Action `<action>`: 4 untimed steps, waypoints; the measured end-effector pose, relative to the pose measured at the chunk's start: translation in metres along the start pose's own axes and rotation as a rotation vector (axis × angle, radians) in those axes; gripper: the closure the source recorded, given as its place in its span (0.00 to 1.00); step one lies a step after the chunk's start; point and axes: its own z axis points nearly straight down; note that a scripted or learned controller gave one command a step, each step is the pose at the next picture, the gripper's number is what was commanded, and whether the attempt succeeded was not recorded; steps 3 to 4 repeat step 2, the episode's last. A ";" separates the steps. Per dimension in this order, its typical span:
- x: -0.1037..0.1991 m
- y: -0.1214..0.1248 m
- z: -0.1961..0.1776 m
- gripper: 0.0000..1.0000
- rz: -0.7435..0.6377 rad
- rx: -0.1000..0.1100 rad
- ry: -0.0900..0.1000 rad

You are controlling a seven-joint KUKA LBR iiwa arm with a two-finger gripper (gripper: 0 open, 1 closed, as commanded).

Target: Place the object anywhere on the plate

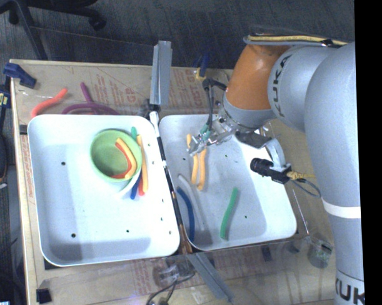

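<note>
While my gripper (202,141) hovers in the right bin (275,224), how far it is open I cannot tell; the slim yellow-orange stick (200,168) lies just below its tip, well apart from the green plate (103,153).

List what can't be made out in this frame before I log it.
- Hand: small and blurred over the right bin; grip on the orange strip unclear.
- Plate: strips cover its right rim; which lie on it and which beside it is uncertain.
- Blue strip: partly in shadow at the bin wall.
- Arm: cut off by the bottom edge.
</note>
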 end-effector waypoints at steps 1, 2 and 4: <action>0.037 0.046 -0.015 1.00 -0.490 -0.002 0.000; 0.036 0.046 -0.015 0.00 -0.489 -0.001 0.000; 0.036 0.046 -0.015 0.00 -0.489 -0.001 0.000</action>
